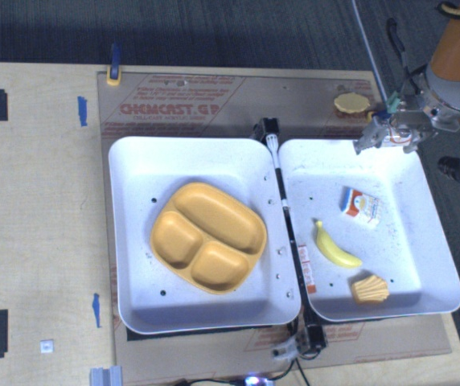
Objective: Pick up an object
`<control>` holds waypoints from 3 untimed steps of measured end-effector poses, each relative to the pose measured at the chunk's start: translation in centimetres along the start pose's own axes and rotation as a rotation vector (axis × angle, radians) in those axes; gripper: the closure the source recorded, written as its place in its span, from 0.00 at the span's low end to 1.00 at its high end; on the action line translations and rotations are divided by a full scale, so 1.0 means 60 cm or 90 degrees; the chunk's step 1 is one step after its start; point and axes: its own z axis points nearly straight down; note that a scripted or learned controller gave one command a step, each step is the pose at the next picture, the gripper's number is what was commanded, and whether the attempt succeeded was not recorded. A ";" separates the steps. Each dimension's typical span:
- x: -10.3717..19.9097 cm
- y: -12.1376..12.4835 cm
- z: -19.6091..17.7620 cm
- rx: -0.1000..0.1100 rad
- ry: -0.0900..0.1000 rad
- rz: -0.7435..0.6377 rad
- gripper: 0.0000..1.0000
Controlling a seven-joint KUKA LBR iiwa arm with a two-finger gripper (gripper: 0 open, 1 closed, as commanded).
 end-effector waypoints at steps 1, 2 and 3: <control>0.030 -0.040 0.204 -0.002 -0.001 0.000 0.00; 0.030 -0.039 0.187 -0.003 -0.001 0.000 1.00; 0.119 -0.130 0.003 -0.001 0.000 -0.001 1.00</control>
